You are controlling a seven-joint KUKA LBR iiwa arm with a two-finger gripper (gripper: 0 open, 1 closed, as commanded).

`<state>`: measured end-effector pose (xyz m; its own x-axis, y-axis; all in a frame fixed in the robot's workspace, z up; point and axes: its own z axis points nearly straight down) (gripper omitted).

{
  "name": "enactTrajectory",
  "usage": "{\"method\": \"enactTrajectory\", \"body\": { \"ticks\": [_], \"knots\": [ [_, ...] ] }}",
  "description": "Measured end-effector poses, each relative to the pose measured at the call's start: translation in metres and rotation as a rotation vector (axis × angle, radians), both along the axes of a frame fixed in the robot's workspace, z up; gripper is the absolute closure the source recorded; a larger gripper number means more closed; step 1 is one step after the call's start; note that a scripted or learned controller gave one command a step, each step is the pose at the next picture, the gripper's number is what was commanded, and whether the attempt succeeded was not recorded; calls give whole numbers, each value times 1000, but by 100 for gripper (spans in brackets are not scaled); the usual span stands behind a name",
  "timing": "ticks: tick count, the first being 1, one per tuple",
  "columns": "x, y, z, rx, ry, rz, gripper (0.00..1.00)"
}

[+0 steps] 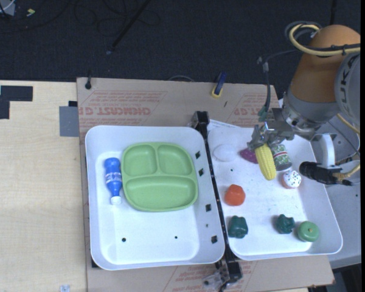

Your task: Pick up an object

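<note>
My gripper [264, 143] hangs over the back of the right bin [328, 224], under the grey arm with its orange band. A yellow corn cob [266, 162] sits with its top end between the fingers and points down toward the bin floor, so the gripper is shut on it. Just left of the cob lies a purple piece [249, 156]. A small jar with a green label [281, 157] stands just right of it.
The right bin also holds a white die [291, 179], an orange-red piece [234, 194], a dark green piece [238, 226], a teal piece [284, 224], a green round piece [308, 230] and a white disc [222, 153]. In the left bin [103, 236] are a green divided plate [159, 176] and a blue bottle [112, 179].
</note>
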<state>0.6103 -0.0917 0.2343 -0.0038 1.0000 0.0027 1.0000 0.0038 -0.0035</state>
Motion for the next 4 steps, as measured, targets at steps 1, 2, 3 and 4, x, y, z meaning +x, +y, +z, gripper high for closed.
{"method": "enactTrajectory", "body": {
  "ticks": [1, 2, 3, 4],
  "knots": [
    [-33, 35, -5, 0, 3, -1, 100],
    [-50, 75, -8, -1, 2, -1, 100],
    [-73, 128, -13, -1, 3, 1, 100],
    [-74, 115, -17, -3, 1, -5, 100]
  ]
}}
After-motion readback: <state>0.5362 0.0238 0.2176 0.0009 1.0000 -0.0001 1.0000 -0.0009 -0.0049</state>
